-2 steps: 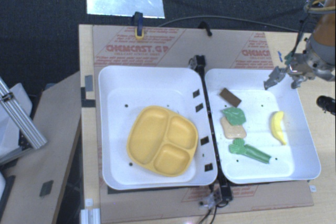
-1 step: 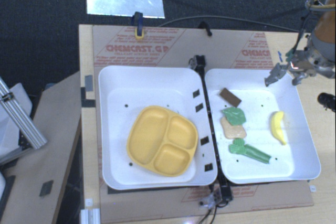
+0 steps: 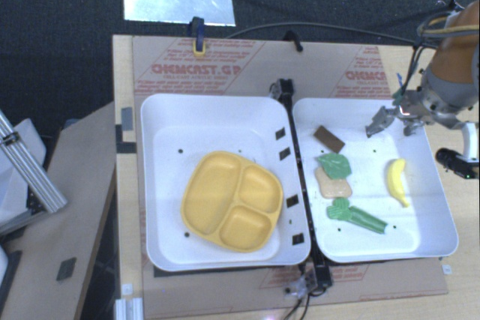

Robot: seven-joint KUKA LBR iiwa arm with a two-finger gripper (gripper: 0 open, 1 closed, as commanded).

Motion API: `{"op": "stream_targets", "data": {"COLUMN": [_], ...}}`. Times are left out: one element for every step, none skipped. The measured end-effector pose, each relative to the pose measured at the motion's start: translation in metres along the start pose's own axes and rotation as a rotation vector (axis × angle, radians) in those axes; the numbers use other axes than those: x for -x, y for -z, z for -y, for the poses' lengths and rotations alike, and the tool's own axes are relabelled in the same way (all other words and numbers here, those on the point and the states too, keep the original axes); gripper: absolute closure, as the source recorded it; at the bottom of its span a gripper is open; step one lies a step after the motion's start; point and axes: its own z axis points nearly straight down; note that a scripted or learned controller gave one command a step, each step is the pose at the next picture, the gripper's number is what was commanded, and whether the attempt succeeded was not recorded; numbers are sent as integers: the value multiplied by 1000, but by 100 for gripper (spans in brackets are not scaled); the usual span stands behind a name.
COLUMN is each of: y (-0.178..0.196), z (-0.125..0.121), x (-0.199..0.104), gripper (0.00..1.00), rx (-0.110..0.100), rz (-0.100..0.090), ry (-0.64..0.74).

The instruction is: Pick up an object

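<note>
Camera view from above, read from my remote seat: at the far left a metal rail (image 3: 30, 168) runs off the edge, so I see just part of it. On the bench (image 3: 90, 161) the left bin (image 3: 161, 124) carries a yellow divided plate (image 3: 232, 200) with three compartments, lying flat near the bin's front. A dark divider strip (image 3: 296, 183) with small clips runs between the bins, and its front end tangles into something I can't resolve. The right bin (image 3: 427, 236) holds the candidates for picking: a brown block (image 3: 328, 138) toward the back, a green leaf-shaped toy (image 3: 334, 165) just in front of it and resting over the back of a tan piece (image 3: 331, 186), then a green stalk-like toy (image 3: 357, 217) nearer the front, its head just beside the tan piece. A yellow banana (image 3: 397, 181) lies apart from these, toward the right wall. The gripper (image 3: 396, 121) hangs over the back right part of this bin, with both fingers spread and nothing between them; one fingertip (image 3: 375, 128) points toward the brown block but stays clear of it. The arm (image 3: 454, 60) behind it is cropped by the frame's right edge, and a dark fitting (image 3: 456, 162) below the wrist is too blurred for me to identify.
</note>
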Motion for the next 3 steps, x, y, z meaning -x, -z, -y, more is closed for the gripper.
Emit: {"op": "stream_targets", "data": {"y": [-41,-71,-58], "z": [0,-1,-3], "x": [0,-1,0], "gripper": [0,0,100], "rx": [2,4,8], "rz": [0,1,2], "ry": [0,2,4]}}
